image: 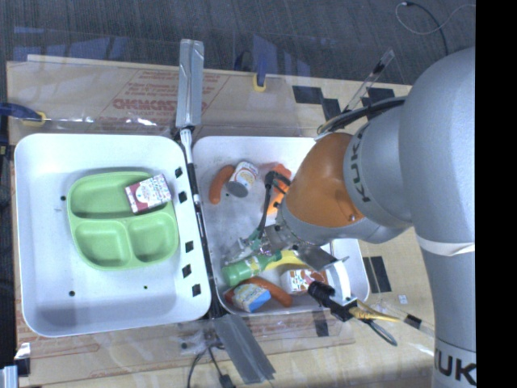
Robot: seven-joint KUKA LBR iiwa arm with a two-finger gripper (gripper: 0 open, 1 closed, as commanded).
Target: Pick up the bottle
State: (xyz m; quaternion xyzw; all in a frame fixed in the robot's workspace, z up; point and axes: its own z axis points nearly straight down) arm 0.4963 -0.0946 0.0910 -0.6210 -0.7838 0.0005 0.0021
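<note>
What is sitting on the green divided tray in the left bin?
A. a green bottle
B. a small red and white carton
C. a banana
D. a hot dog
B: a small red and white carton lies on the green divided tray, across its upper compartment.

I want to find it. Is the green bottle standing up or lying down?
Lying down: the green bottle rests on its side among other things in the right bin.
</note>
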